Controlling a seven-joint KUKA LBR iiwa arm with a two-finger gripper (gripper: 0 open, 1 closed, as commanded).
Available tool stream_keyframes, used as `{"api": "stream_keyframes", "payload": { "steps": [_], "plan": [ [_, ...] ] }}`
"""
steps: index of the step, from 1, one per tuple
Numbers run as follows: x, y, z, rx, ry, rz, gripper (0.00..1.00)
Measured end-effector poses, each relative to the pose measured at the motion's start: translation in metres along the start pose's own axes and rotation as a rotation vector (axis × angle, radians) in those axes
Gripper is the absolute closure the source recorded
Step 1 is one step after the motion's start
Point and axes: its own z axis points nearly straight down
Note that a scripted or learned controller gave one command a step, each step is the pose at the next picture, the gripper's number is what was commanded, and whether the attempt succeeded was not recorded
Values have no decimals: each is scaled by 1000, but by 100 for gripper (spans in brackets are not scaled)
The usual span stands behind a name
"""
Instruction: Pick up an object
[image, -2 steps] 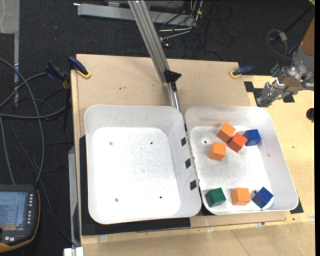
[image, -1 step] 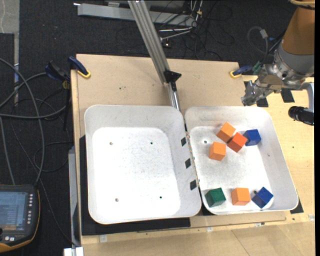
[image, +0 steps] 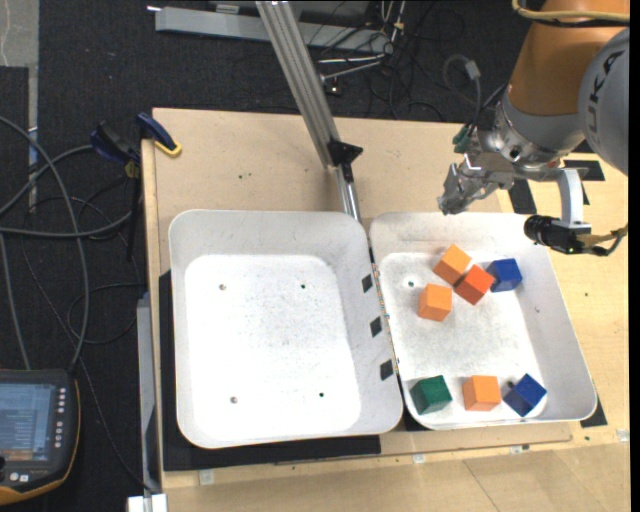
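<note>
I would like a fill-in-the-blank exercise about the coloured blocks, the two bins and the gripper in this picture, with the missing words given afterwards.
1. All the small coloured blocks lie in the shallow white bin on the ____ of the view.
2. The number of blue blocks in that bin is ____.
3. The orange block near the front edge lies between the blue block and the ____ block.
4. The gripper hangs above the ____ edge of that bin.

Missing words: right; two; green; far

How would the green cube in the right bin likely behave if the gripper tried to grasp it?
The green cube looks rigid and flat-faced, so it probably won't roll. It sits close to the right bin's near-left corner, so wall clearance may hinder a grasp. It looks small, probably light.
</note>
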Motion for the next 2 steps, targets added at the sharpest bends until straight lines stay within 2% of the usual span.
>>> {"api": "stream_keyframes", "payload": {
  "steps": [1,2],
  "plan": [
    [55,1,23,1,0,1,100],
    [108,2,21,-2,-1,1,100]
  ]
}}
